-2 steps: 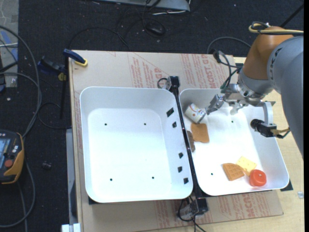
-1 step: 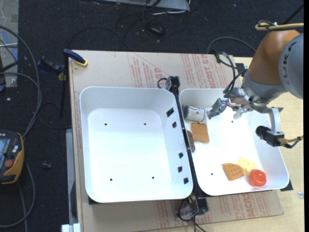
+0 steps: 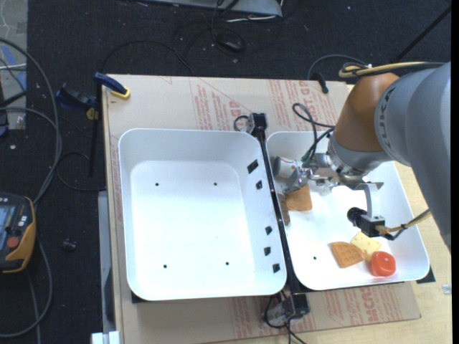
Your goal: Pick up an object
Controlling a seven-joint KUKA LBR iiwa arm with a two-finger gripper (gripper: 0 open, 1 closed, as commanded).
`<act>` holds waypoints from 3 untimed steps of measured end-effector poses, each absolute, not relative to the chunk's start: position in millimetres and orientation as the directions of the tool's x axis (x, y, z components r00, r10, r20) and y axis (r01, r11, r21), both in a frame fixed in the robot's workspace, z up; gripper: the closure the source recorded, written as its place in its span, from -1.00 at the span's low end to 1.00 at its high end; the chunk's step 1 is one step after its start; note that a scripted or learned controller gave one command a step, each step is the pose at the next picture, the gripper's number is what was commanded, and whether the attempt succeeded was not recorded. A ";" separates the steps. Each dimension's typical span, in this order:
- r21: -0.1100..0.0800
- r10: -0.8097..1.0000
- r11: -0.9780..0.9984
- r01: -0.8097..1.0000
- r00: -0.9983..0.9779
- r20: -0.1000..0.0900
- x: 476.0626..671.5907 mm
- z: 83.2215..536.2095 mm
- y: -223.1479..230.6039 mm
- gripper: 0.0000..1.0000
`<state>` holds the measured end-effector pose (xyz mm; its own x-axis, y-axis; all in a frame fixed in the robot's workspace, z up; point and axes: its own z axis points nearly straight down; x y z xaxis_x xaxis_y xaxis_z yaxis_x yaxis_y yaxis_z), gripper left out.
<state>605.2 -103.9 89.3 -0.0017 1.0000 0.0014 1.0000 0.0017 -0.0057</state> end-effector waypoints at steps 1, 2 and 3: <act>0.002 1.000 0.000 1.000 0.000 0.000 607.1 103.2 -105.5 1.00; 0.001 1.000 0.000 1.000 0.000 0.000 606.9 102.7 -105.4 -1.00; 0.013 1.000 -0.002 1.000 0.002 -0.004 624.6 292.5 -166.3 -1.00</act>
<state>624.6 -166.3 292.5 0.0024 1.0000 -0.0036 0.9999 -0.0024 0.0132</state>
